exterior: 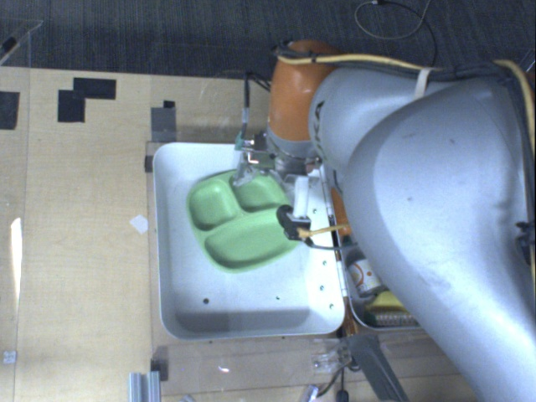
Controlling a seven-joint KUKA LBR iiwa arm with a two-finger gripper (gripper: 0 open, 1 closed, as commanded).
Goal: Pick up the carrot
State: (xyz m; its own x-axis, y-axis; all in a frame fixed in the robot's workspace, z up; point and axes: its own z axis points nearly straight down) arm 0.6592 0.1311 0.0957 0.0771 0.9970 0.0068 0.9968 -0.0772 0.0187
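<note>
arm [435, 191]: grey, reaches in from the right and lies over most of the right bin [358, 315]; orange band [293, 99] sits at the far edge of the left bin [167, 249]
gripper [249, 167]: points down over the far right part of the left bin, above the far compartments of the green plate [243, 243]
claw state: cannot tell how far open it is, too small and cluttered at the wrist; nothing visibly held
carrot: cannot pick it out for certain; the only candidate is an orange sliver [337, 206] just right of the wall between the bins, tucked against the arm's underside, apart from the gripper
green plate: divided, three compartments, lies tilted across the middle of the left bin; large compartment nearer, two small ones farther
black part [289, 222]: hangs off the wrist over the plate's right edge, thin yellow strand [322, 231] running right from it toward the bin wall
right bin contents: a white-and-orange round item [363, 273] and a yellow item [387, 300] show in the near left corner, both under the arm's edge
bench [75, 224]: light wood, black square marks [84, 99] at far left
floor: dark, with a thin looped cable [402, 15] at far right
</note>
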